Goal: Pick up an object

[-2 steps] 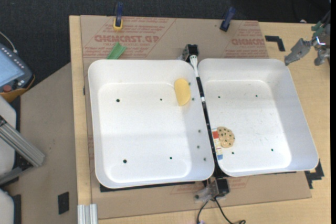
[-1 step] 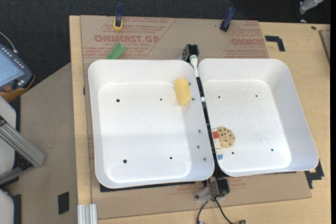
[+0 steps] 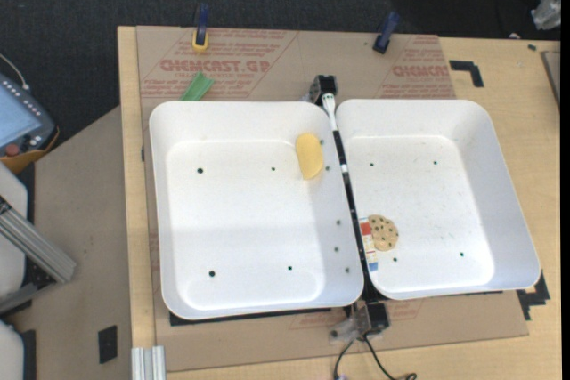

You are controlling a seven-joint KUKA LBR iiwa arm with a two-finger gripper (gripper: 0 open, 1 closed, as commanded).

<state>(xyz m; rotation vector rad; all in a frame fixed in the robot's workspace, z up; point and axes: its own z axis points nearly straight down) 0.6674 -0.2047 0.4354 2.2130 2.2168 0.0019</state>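
Observation:
A pale yellow, rounded oblong object (image 3: 309,156) lies in the left white bin (image 3: 178,218), near its upper right corner and close to the divider. A round tan cookie with dark chips (image 3: 382,233) rests in the right white bin (image 3: 481,191), against its left wall, with a small red, white and blue patch just below it.
Both bins sit on a brown cardboard sheet (image 3: 142,76). A green scrap (image 3: 197,86) lies on the cardboard above the left bin. Blue clamps (image 3: 201,19) (image 3: 386,31) hold the sheet's far edge. A black bracket (image 3: 322,88) stands where the bins meet.

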